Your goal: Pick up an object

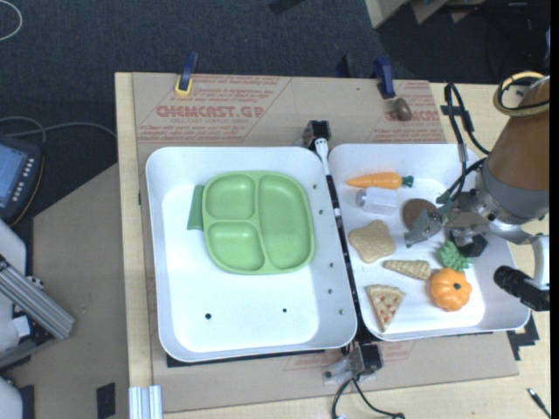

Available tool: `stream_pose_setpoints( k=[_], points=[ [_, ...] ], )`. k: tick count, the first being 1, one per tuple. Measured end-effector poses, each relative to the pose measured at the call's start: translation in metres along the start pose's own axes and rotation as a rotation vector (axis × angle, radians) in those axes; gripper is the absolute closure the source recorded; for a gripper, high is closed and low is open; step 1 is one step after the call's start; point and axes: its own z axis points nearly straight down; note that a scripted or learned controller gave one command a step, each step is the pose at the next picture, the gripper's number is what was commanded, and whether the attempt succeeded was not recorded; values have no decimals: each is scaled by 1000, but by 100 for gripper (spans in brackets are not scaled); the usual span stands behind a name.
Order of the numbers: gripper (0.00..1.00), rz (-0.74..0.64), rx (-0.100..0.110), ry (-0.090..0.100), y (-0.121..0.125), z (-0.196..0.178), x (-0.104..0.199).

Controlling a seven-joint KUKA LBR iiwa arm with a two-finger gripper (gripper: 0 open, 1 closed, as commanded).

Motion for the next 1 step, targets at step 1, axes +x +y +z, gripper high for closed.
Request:
stream_pose_setpoints(
  k=[1],
  points=[
    [0, -3, -14, -2, 3, -7, 0]
  ],
)
